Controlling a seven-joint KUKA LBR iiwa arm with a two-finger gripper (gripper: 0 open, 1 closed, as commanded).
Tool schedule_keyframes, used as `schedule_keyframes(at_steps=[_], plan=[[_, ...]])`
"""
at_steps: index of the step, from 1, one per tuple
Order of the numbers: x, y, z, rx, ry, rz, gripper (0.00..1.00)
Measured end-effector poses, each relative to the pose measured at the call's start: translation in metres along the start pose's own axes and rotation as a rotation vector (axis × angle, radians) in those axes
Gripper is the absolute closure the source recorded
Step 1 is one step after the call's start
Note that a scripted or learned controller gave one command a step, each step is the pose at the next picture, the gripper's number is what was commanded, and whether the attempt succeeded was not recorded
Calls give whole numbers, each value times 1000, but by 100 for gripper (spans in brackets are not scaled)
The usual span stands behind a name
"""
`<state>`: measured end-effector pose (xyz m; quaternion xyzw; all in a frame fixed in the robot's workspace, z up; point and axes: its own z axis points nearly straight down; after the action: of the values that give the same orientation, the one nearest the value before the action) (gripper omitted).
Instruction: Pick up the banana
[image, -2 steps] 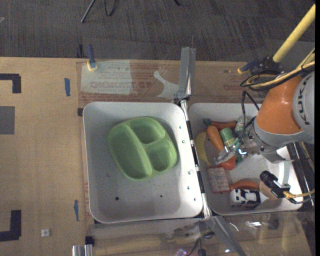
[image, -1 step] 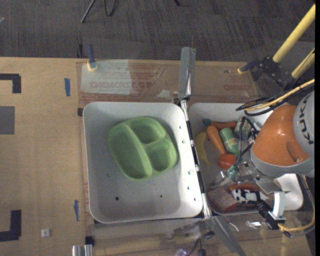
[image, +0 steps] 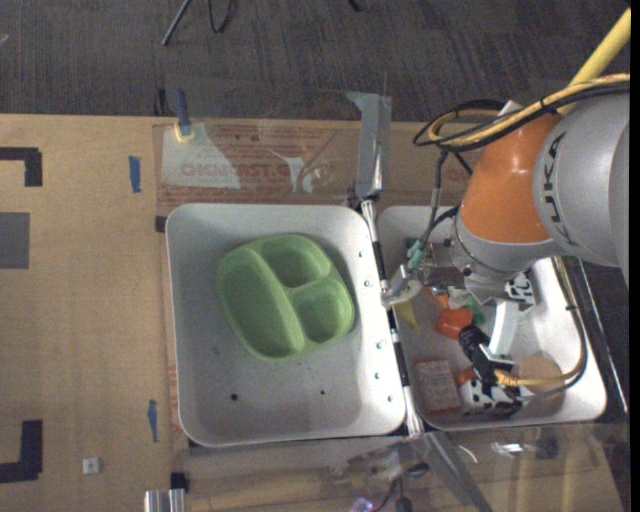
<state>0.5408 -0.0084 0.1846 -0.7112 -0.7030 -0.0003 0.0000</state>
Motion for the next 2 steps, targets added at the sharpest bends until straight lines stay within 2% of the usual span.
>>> schedule_keyframes(at_steps=[1,2], plan=[[9,2,0,0,-1,62,0],[71,-16,1,4,0,138,0]])
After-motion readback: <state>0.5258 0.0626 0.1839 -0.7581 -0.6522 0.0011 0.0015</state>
